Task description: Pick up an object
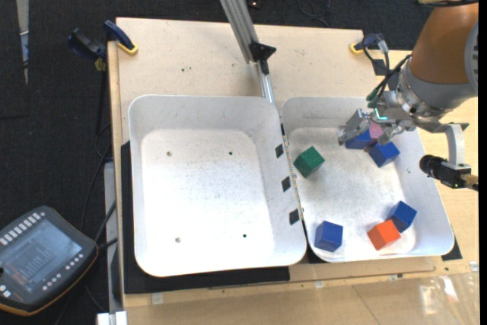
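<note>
While my claw [364,135] hangs low at the far edge of the right bin [430,240], I cannot tell what its grip is doing. A blue cube [384,154] lies just beside it, a pink block [376,132] touching.

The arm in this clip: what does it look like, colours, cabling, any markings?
The arm has a broad orange band over a grey wrist segment. Dark cables loop near the wrist, with a small green-lit spot beside them. The gripper is grey metal. No readable markings are visible.
</note>
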You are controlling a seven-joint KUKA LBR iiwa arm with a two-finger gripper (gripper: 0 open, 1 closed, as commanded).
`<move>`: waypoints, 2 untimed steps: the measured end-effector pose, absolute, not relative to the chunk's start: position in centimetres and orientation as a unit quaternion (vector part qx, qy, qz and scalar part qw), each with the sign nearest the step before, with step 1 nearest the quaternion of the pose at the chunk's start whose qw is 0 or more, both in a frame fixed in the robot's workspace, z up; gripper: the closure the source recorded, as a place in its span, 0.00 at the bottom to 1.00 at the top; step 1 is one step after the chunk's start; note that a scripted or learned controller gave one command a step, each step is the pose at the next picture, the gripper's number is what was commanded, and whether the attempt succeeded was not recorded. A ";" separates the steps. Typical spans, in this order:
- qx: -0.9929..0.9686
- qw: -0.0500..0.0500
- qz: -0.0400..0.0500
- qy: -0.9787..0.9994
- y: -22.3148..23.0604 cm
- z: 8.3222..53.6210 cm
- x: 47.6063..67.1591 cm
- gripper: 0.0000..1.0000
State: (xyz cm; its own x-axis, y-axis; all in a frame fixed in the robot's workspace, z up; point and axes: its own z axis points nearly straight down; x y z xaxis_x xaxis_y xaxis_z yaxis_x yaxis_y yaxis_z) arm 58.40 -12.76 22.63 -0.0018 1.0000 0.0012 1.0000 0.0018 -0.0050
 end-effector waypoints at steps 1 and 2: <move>-0.707 0.001 0.000 -0.707 -12.8 22.8 58.4 0.00; -0.707 0.002 0.002 -0.707 -13.0 18.2 59.1 0.00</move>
State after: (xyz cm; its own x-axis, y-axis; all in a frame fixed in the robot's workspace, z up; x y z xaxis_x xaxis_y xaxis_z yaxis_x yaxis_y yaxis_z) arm 59.13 -12.96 18.16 0.0006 1.0000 0.0003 1.0000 -0.0006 -0.0047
